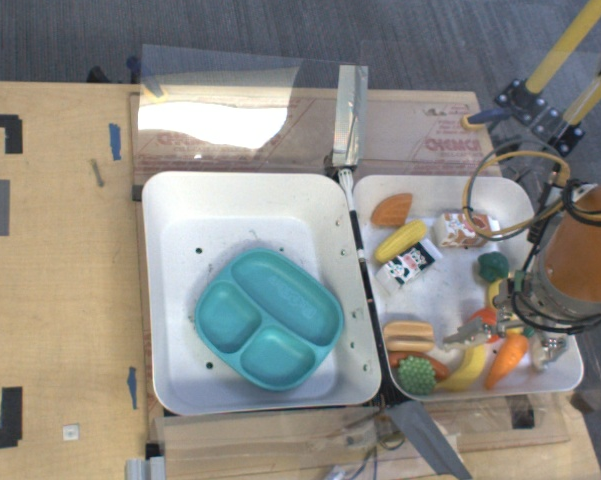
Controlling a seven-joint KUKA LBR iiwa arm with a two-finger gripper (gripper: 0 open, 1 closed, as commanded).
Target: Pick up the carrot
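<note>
Carrot (506, 358): orange toy, tapered, lying at a slant w/ thick end up, narrow tip down-left, near front edge of right bin (570, 376). It sits just below and a bit left of the claw (510, 330); looks touching or almost under the metal fingers, can't say which.

Claw state: can't tell. Fingers blurred into the clutter, arm wrist (577, 258) covers much of it. No carrot seen betw fingers, so not held as far as shown.

Handling, prob: light hollow plastic, stiff, smooth so a bit slippery; not fragile. Taper means a pinch near the tip may squirt out. Best grab across the thick upper half, jaws square to its long axis.

Crowding: banana (466, 368) touching or just left of carrot, below-left of claw. Further left: burger (410, 335), green bumpy veg (416, 372). Above claw: dark green piece (493, 265). Teal tray (268, 316) in left bin (170, 268), well apart.
</note>
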